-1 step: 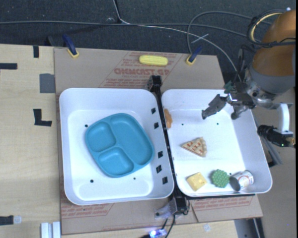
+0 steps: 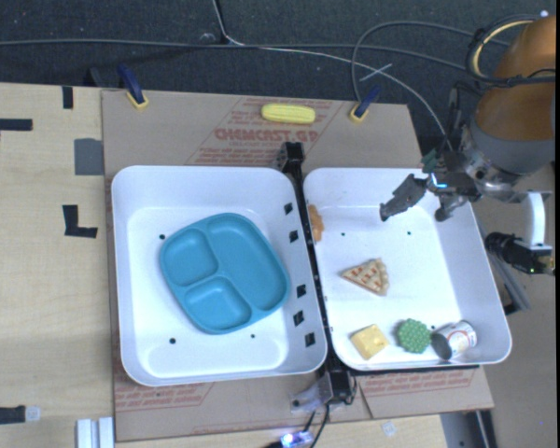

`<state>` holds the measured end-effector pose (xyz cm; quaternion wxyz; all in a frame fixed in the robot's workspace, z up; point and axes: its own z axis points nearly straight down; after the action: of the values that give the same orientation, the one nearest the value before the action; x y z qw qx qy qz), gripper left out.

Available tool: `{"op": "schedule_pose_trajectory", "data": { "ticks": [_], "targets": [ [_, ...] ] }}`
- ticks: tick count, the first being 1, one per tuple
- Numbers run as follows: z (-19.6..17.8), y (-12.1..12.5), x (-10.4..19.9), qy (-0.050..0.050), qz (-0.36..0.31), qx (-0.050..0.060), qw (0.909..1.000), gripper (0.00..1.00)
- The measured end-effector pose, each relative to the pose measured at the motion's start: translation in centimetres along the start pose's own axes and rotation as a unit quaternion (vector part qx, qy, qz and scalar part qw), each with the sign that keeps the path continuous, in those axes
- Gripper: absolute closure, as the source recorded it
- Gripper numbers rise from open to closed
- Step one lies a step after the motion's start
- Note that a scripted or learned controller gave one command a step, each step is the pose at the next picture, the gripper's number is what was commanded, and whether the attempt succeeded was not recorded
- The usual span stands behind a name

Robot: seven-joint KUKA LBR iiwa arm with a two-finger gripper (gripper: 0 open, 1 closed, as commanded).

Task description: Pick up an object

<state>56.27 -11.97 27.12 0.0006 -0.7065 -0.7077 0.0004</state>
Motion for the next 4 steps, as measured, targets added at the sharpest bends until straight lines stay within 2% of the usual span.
{"op": "schedule_pose_trajectory", "data": {
  "ticks": [3,4],
  "targets": [
    [15.1,-1.6,-1.2,0.0,0.001,0.002,1.0,0.0],
    [13.9,-1.5,-1.1,0.0,0.0,0.001,1.0,1.0]
  ]
}}
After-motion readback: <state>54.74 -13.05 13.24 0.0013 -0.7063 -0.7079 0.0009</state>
